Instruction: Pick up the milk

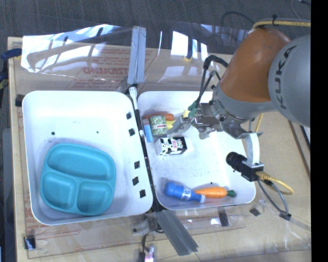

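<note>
Milk lying in the right bin, near its left wall, just below a small box. Gripper hovering just above and right of milk, jaw state impossible to tell. Bottle and carrot near front wall. Teal tray in left bin

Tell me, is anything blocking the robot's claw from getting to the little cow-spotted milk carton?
Nothing visible blocks it. The gripper hangs just above and right of the milk carton in the right bin. A colourful box lies close beside the milk, so the claw could bump it going down.
</note>
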`<state>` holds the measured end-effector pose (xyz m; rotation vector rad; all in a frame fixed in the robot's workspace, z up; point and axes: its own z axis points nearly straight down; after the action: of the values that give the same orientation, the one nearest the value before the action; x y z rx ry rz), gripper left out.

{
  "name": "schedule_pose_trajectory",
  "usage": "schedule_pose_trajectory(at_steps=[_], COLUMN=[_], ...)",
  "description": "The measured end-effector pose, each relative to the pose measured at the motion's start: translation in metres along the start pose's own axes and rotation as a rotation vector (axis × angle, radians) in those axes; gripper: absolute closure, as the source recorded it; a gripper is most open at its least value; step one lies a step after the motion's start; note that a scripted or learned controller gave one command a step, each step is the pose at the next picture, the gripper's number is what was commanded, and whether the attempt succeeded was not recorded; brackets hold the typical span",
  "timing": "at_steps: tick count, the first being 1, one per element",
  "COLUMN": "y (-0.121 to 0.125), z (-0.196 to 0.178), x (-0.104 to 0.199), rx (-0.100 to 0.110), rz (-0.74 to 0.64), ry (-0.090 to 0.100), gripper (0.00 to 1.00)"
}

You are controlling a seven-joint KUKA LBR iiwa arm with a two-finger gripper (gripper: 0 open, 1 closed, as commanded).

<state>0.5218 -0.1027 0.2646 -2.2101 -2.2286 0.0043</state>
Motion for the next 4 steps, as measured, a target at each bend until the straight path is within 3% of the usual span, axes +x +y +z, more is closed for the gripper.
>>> schedule_pose_trajectory(at_steps=[1,2,3,4], y=[0.053,0.016,0.019,0.019], z=[0.117,0.157,0.143,0.143], x=[-0.020,-0.044,-0.044,-0.044], rx=[0.001,-0.044,-0.051,-0.051], rz=[-0.221,-0.058,-0.064,-0.064], ry=[0.000,-0.007,-0.009,-0.009], gripper=[0.00,0.00,1.00,0.00])
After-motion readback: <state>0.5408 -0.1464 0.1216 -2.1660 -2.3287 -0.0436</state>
